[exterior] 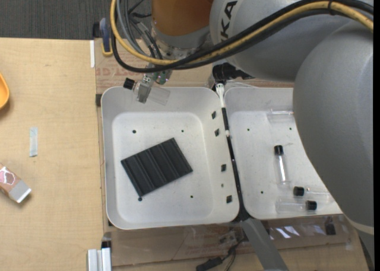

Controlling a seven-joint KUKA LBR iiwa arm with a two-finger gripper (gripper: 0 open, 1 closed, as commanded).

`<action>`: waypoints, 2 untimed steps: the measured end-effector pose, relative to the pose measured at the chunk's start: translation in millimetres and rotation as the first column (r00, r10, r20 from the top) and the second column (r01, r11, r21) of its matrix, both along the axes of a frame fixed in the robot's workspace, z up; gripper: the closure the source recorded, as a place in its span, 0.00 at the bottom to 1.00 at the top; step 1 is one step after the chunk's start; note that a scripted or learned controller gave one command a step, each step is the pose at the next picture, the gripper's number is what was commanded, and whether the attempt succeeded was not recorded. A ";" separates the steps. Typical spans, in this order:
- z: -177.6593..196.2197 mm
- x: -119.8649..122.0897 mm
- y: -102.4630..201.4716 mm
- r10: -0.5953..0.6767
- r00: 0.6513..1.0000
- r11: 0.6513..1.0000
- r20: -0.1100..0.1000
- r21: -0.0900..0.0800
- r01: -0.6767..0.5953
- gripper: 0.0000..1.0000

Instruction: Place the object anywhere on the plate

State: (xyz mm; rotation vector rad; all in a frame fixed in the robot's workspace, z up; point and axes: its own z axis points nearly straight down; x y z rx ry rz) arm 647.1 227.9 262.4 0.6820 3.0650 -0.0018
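Camera view shows a small clear capped tube (155, 95) lying across the far rim of the left bin (113, 163), its black cap pointing left, beyond the rim. A grey metal piece crosses the tube near the cap; this looks like the tip of the gripper (144, 90), but it is small and partly blurred. Whether the gripper is open, closed or clamped on the tube cannot be told. The rest of the gripper is hidden under the orange band and the grey wrist of the arm (267, 26), which fills the upper right. Yellow and black cables (127, 56) loop down beside the wrist.

The plate (157, 166), a dark ribbed rectangle, lies flat on the floor of the left bin, turned at an angle, well apart from the tube and nearer the front.

In the right bin (255, 198), several more clear tubes (279, 163) lie on the floor. One is plain to see, cap away from the camera. Two others near the front show mostly as black caps, their clear bodies hard to make out against the white. The arm covers this bin's right side.

On the wooden bench (53, 234) to the left lie a grey strip (33, 142) and a pink and white block (13, 184). An orange thing (2, 93) is cut off by the left edge.
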 end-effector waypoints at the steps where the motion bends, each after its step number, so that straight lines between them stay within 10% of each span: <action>1: -15.7 -8.4 -0.9 0.037 0.999 0.999 0.000 0.000 -0.037 1.00; 2: -25.0 -26.4 -1.4 0.088 0.996 0.996 -0.001 0.000 -0.088 1.00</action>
